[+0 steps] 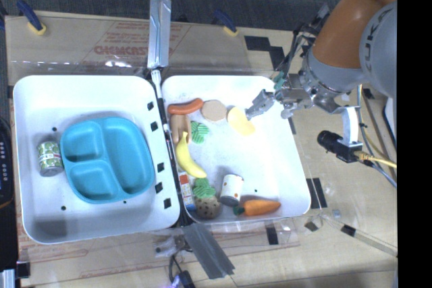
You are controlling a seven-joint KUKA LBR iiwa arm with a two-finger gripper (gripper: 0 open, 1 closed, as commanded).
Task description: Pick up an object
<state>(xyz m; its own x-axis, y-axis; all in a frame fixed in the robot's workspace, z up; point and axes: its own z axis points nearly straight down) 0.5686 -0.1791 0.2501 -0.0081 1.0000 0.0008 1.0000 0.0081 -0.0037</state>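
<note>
Right bin [287, 145]: toy food clustered along left wall, centre bare. Left bin [27, 145]: blue tray [106, 158], can [48, 157]. Gripper [260, 104] fingers: can't tell.

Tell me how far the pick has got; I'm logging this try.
Nothing looks lifted yet. The gripper is at the right bin's upper right, just beside the yellow piece, so an approach seems in hand. I cannot see a grasp. Banana and carrot lie in the bin. Gripping and lifting remain.
</note>
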